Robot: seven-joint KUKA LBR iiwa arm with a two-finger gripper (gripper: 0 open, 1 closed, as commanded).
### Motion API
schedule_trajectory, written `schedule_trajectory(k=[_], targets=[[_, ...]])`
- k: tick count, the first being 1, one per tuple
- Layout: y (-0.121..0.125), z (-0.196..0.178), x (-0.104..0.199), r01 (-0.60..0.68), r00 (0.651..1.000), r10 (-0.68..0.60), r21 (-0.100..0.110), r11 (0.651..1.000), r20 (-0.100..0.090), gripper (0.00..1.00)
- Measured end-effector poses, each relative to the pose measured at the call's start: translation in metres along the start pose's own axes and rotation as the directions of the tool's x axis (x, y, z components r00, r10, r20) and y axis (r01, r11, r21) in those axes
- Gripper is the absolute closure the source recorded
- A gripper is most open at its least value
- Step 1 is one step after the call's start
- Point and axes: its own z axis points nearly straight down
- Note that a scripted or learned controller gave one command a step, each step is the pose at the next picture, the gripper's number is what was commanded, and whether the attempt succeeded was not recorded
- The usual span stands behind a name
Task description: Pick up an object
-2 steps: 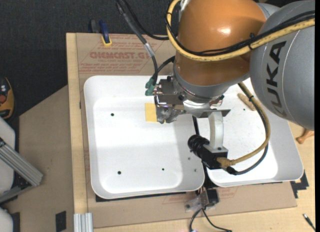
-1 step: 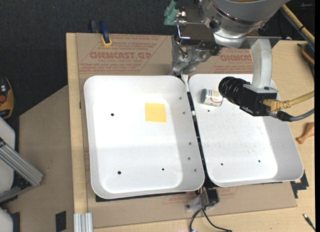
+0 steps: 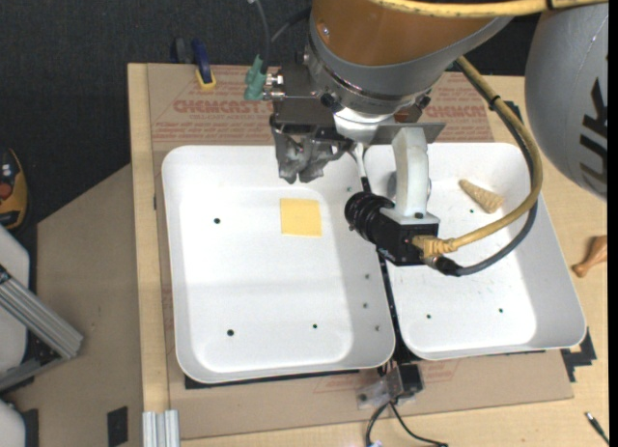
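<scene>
Claw (image 3: 303, 167) hangs over far part of left bin (image 3: 251, 310), approx. at its far-right quarter. Claw state: can't tell whether apart or together; tip is a dark metal clump seen from above, w/ the wrist crowding it. Nothing seen clamped in it.

Closest candidate = yellow square (image 3: 300, 216), lying flat on left bin floor, just on the near side of claw, almost straight under/ahead of it, not touching. It's about square, so no real long axis; edges run roughly parallel w/ bin walls. Looks thin, so my guess is the grab needs a low approach.

2nd candidate = tan cone-shaped piece (image 3: 481, 194) in right bin (image 3: 483, 300), far-right area, long axis slanted far-left to near-right. Well apart from claw, across the divider betw. bins.

Only one arm, so yellow square is the nearer pick.

Hard to see: arm body covers the far edge of both bins and part of the tabletop (image 3: 106, 242); how high the claw sits above the bin floor isn't clear from this angle.
</scene>
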Motion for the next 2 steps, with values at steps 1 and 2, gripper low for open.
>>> schedule_trajectory(k=[1, 2], targets=[[0.0, 0.13, -0.034, -0.01, 1.0, 0.01, 0.008, 1.0, 0.005, 1.0], [0.001, -0.03, 0.002, 0.0, 1.0, -0.001, -0.025, 1.0, -0.012, 1.0]])
